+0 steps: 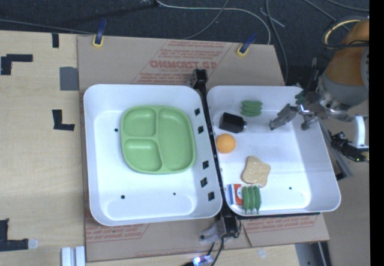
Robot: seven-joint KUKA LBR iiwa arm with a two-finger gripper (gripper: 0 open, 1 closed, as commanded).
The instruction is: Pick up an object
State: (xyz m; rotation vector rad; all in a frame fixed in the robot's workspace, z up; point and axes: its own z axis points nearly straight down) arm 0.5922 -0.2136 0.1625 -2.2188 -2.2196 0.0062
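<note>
The grey arm with its orange band comes in from the right edge of the view, and its two-finger gripper [291, 117] hangs over the upper right part of the right-hand shallow white bin [312, 196]. One dark finger slants down and to the left toward the bin floor, the other points down beside it; the two stand spread apart, released, with nothing between them.

Just to the left of the gripper, near the bin's far wall, lies a small ribbed dark green round piece [252, 107]. A little farther left and slightly nearer the camera sits a small black block [231, 122]. Below that block, close to the divider between the bins, rests a small orange ball [225, 143]. Nearer the camera than the gripper and to its left lies a tan slice shaped like toast [256, 170]. At the bin's near edge, well apart from the gripper, a green ribbed vegetable-shaped piece [251, 197] lies touching a small red, white and blue packet [234, 193]. None of these things touches the gripper.

Far to the left of the gripper, the left-hand shallow white bin [99, 139] holds a light green plastic plate with three compartments [158, 139]. Both bins sit on a brown cardboard sheet [180, 60] on the light wooden worktop [36, 157].
</note>
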